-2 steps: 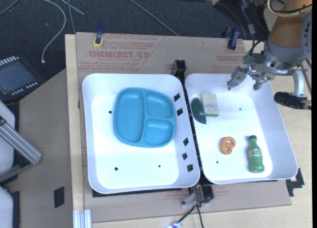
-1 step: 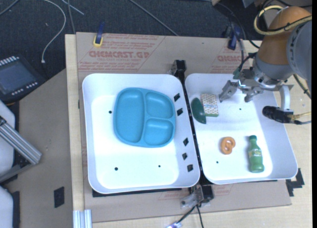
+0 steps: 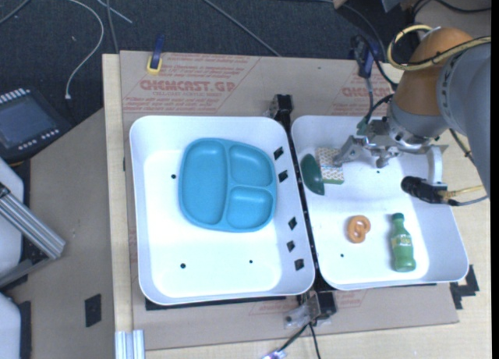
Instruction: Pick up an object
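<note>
Reaching in from the right, the arm (image 3: 448, 69) sets its gripper (image 3: 337, 164) low over the upper left part of the right bin (image 3: 437, 268), just above a small patterned item (image 3: 330, 173) and beside a dark green object (image 3: 313, 174) that lies against the bin's left wall. Whether the tool is open or closed cannot be told from this slant, and nothing is seen held in it. The placement suggests that one of these two items is the intended pick; their closeness to each other and to the wall may hinder a clean grasp. Other candidates lie well apart from the gripper: a small orange pretzel-shaped piece (image 3: 358, 229) near the bin's middle and a green bottle (image 3: 401, 243) lying toward its lower right. The left bin (image 3: 210, 275) bears a blue divided plate (image 3: 228, 184), which plays no evident part in the present attempt.
</note>
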`<state>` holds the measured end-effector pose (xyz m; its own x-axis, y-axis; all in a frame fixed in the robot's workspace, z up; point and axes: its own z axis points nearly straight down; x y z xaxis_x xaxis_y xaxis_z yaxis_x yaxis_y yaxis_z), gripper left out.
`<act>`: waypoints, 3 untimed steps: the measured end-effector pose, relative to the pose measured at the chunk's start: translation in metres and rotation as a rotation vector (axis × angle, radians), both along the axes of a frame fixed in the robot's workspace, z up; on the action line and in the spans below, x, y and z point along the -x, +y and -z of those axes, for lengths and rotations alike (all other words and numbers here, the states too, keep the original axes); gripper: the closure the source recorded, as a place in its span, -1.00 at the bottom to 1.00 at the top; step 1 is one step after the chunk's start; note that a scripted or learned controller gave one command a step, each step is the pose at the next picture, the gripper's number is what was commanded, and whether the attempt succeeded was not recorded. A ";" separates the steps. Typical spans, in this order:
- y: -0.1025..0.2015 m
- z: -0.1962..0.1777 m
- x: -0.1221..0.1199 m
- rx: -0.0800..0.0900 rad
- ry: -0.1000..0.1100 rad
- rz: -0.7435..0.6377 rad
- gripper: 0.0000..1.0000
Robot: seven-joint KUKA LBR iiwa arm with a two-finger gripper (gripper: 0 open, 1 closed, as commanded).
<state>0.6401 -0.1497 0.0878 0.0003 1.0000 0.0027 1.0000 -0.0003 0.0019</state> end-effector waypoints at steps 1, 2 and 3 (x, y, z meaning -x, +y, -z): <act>-0.001 -0.014 -0.002 0.004 -0.008 -0.002 1.00; 0.003 -0.058 -0.004 0.003 -0.003 -0.002 1.00; 0.000 -0.103 -0.008 0.004 -0.005 -0.001 1.00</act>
